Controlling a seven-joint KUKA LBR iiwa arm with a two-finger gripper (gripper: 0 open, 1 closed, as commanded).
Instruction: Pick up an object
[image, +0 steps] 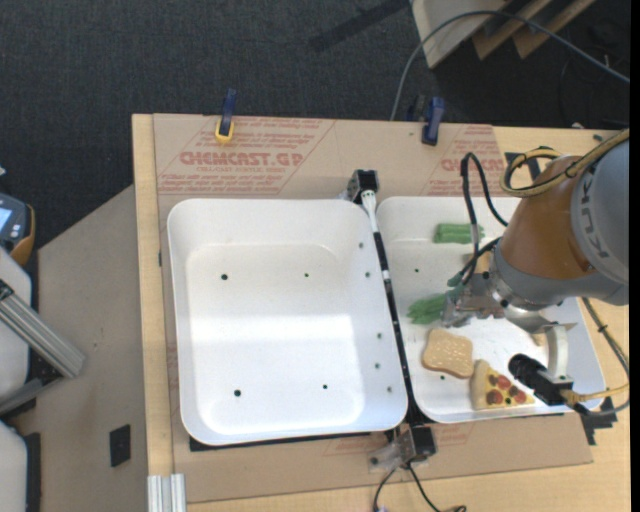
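Tan toast slice (447, 353), lightly browned

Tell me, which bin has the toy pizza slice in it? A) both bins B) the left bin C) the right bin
C: the pizza slice lies near the front of the right bin, beside the piece of toast.

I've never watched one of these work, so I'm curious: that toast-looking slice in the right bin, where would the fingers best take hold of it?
Probably across the slice of bread from straight above, pinching its two narrower sides. It lies flat on the right bin, so only its edges offer a grip. The pizza slice crowds its right side, so fingers fit better on the near and far edges.
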